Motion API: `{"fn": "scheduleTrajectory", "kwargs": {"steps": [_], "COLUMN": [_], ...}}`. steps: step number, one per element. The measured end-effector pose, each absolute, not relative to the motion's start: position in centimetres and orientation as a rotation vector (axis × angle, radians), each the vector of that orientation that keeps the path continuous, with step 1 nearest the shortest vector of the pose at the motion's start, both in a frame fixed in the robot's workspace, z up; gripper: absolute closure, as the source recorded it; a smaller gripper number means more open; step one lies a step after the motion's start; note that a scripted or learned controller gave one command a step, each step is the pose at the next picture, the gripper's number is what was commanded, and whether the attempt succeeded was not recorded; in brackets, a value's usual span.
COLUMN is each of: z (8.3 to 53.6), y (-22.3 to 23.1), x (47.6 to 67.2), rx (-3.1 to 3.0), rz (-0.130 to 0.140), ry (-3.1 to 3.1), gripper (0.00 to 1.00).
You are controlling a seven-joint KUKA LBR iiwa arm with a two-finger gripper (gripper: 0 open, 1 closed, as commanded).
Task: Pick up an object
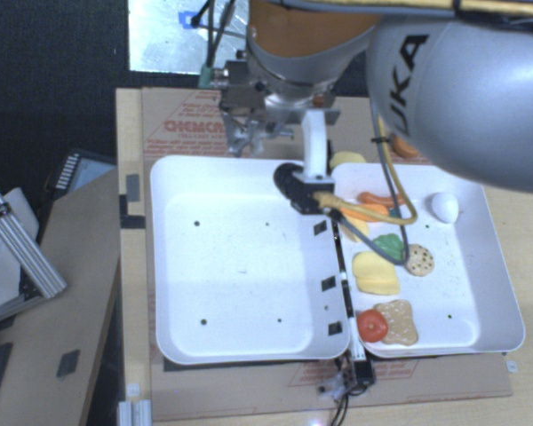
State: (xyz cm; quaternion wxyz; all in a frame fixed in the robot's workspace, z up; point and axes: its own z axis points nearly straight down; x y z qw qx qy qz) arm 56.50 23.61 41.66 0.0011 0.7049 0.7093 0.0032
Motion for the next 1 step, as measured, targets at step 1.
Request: {"fn": "scheduleTrajectory", "kwargs": {"steps": [1], "z": [46.35], "y": [23.37], "x": [64.51], "rx": [2.217], "rz": [0.015], "ry": [2.217], "gripper": [1.0]}}
